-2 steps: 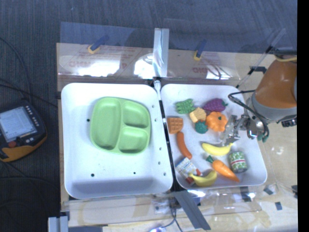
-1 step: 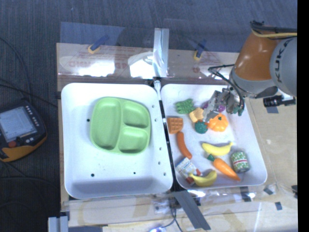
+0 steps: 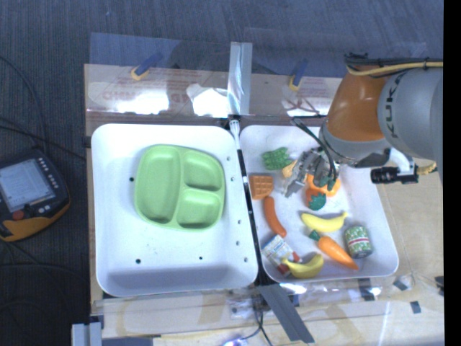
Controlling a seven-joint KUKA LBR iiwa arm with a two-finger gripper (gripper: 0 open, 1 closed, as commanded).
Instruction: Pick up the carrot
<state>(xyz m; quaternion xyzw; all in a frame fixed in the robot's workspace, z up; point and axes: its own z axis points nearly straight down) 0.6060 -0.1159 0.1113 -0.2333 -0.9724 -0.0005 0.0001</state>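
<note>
Right bin (image 3: 385, 225), nearest rim upward:

- Banana (image 3: 304, 267), small, against the near wall, touching a crumpled wrapper (image 3: 276, 249) on its left
- Carrot (image 3: 336, 251), orange with a green stub at its left end; lying flat near the bin's near right corner, long axis slanting from upper left down to lower right, tip toward the corner; just beside a green can (image 3: 358, 241) on its right, a second banana (image 3: 323, 222) just above it
- Sausage (image 3: 274, 216), reddish orange, lengthwise near the dividing wall; easily mistaken for the carrot, judged not to be it for lack of a green top
- Waffle (image 3: 261, 186), orange, square, beside the divider
- Orange and green toy (image 3: 321, 189), directly under the gripper; kind not clear
- Gripper (image 3: 311, 170), metal, low over the middle of the bin, pointing down and left; open or closed state cannot be told from this angle, nothing seen held
- Broccoli (image 3: 275, 158), green, toward the far wall

Left bin (image 3: 108, 265): green divided plate (image 3: 178, 186), centred

Tabletop (image 3: 425, 215): bare strip right of the bins

Relation governing the pick, as judged: carrot well apart from the gripper, toward the near rim and slightly right; second banana between the two. Approach likely calls for travel toward the near right corner and a wrist turn to close across the carrot's slanted axis, clear of the can
</note>
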